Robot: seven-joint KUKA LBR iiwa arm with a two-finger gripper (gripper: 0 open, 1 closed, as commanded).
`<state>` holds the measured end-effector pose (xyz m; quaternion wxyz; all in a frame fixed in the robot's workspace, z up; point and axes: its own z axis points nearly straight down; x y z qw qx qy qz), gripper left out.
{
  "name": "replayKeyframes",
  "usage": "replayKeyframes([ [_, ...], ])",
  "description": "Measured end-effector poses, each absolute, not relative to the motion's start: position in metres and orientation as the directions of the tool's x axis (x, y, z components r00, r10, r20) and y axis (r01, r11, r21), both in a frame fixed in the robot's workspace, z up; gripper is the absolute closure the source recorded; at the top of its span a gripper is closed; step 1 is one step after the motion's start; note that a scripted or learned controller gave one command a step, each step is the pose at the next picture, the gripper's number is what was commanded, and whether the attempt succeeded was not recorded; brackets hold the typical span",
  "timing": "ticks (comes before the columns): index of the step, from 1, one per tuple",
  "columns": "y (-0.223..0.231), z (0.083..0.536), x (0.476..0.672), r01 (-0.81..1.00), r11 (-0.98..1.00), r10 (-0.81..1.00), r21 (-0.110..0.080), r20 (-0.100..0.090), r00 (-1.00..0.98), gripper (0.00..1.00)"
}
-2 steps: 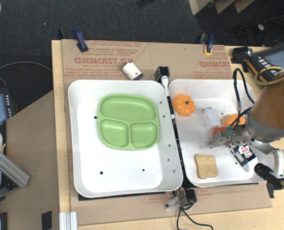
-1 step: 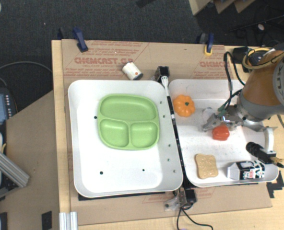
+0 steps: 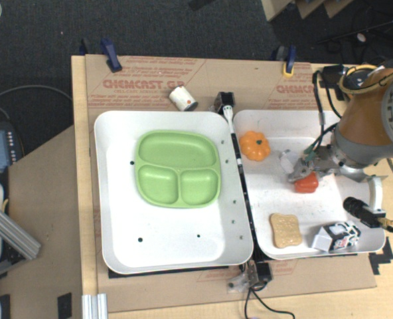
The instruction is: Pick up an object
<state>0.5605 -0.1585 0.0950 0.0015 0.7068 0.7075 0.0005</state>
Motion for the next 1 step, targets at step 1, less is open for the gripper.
replayKeyframes([
  [1,-0.0715,0.1908,0.5671,1.0,0.01,1.0,0.01,0.002,-0.01,1.0],
])
